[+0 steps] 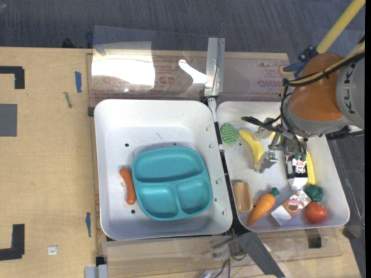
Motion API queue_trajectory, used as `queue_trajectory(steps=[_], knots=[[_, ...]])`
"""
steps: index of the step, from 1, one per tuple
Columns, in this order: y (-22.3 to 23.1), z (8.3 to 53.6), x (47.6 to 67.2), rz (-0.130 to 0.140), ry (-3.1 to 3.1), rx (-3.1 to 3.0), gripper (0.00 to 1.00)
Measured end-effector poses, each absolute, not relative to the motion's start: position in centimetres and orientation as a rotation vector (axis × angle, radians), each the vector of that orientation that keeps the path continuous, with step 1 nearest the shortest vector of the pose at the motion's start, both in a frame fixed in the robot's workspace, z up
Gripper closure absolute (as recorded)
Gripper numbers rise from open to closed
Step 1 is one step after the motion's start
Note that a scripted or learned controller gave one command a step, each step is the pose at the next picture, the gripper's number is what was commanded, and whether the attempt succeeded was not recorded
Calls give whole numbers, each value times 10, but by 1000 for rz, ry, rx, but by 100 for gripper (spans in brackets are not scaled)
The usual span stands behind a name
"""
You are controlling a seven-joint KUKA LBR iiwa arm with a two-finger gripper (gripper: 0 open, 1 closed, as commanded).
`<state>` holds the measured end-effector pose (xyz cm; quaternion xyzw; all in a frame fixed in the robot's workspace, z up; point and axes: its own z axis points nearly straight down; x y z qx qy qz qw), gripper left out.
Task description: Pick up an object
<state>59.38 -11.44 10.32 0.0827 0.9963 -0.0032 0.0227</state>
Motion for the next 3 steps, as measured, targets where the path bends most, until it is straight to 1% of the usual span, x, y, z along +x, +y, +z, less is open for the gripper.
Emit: queue_trajectory(steps=[1, 2, 3], knots=[[-98, 102, 613, -5, 3074, 405, 0], [-98, 102, 618, 2, 3057, 540, 0], [-95, 112, 653, 0, 3111, 335, 0]])
